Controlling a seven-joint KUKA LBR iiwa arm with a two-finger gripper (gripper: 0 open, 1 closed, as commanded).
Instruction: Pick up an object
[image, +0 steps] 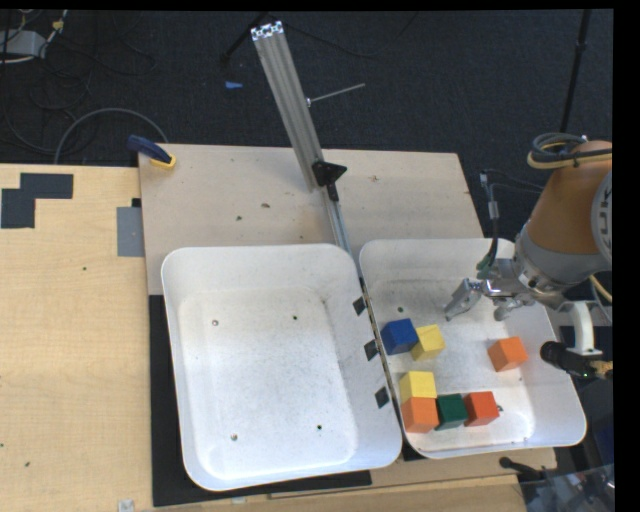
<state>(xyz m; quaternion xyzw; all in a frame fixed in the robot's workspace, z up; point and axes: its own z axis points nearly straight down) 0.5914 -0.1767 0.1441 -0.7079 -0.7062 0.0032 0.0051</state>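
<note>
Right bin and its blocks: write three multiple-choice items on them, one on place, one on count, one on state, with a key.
1. Where do the blocks lie?
A. All in the right bin
B. All in the left bin
C. Split between both bins

2. How many yellow blocks are there?
A. None
B. Two
C. Five

3. How does the gripper stand?
A. Shut on the blue block
B. Above the right bin, with no block between its jaws
C. Over the left bin

Key:
1. A: the blue block, green block and the rest all sit inside the right bin, none in the left bin.
2. B: one yellow block touches the blue one, another sits just above an orange block.
3. B: the gripper hangs over the right bin's upper part, apart from every block.
</note>
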